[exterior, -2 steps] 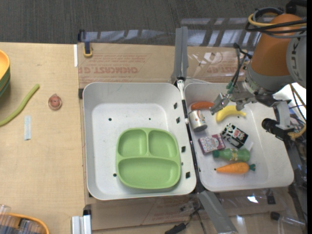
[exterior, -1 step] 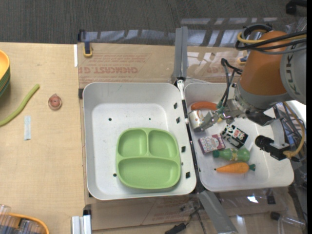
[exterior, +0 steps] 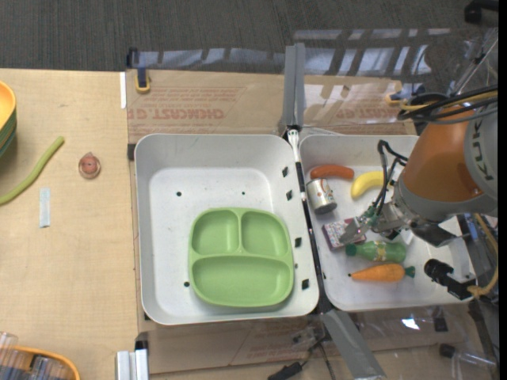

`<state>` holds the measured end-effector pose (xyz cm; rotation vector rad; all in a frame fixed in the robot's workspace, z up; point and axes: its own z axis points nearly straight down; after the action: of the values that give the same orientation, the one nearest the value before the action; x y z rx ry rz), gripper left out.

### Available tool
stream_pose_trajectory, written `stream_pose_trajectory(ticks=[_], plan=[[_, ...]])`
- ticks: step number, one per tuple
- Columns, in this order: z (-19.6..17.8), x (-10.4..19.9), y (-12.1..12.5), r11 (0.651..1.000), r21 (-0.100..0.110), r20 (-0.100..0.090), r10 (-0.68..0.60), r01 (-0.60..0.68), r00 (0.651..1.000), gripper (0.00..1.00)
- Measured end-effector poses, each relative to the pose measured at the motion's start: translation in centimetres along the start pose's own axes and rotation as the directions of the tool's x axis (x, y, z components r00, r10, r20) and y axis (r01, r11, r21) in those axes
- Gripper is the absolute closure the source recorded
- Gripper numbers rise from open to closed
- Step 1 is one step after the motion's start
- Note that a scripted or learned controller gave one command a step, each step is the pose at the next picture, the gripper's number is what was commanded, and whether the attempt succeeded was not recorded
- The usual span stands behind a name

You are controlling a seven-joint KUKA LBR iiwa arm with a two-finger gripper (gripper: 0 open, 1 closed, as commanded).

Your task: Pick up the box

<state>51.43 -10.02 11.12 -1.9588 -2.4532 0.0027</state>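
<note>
- Box (exterior: 342,233) lying flat in the right bin (exterior: 412,295), toward that bin's left side, just at 6 o'clock of the small can (exterior: 321,195).
- Gripper (exterior: 377,222) low over the bin, just at 3 o'clock of the box, near or touching its right end; contact not clear.
- Box's long axis roughly 8-to-2 o'clock, pointing up toward the gripper.
- Cannot tell how the gripper stands, apart or together; no box visibly held.
- Green bottle (exterior: 379,252) and carrot (exterior: 380,273) crowding at 5 o'clock of the box.
- Likely need: short shift toward 9 o'clock.
</note>
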Motion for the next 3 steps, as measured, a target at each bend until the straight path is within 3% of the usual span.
stream_pose_trajectory(ticks=[1,2,3], plan=[[1.3,-1.0,4.2,0.992,-0.018,0.005,0.127,-0.127,0.992,0.0],[2.0,-0.2,1.0,0.976,-0.002,0.001,0.216,-0.216,0.976,0.0],[2.0,1.0,-1.6,1.0,0.0,-0.001,0.0,0.0,1.0,0.0]])
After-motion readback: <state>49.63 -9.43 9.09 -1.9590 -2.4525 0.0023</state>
